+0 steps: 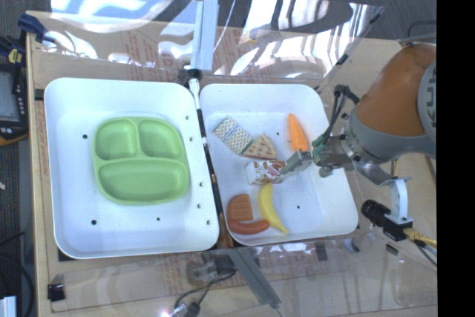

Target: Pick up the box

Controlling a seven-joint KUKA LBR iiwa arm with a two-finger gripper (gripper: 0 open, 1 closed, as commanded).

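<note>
- My claw (286, 168) sits low in the right bin (338, 211), centre-right of frame, tips at the small red-and-white packet (263, 171). I can't tell from this angle if it's spread or closed, or if anything is pinched.
- The box (233, 134), as I read it, is the patterned one lying flat in the upper-left part of the right bin, just beside the waffle wedge (260, 148). It's apart from my claw.
- To do this well: shift up-left in frame, centre over the box, line up across its narrow side, come down straight.
- Watch the wedge: it crowds the box's lower-right edge, so a tip could land on it.
- Carrot (297, 133), banana (271, 208) and sausage (243, 215) are clear of that path.
- Hard to make out: the packet is partly covered by my claw; box print is too blurred to read.
- Left bin (67, 219) holds the green divided plate (141, 161), not relevant.
</note>
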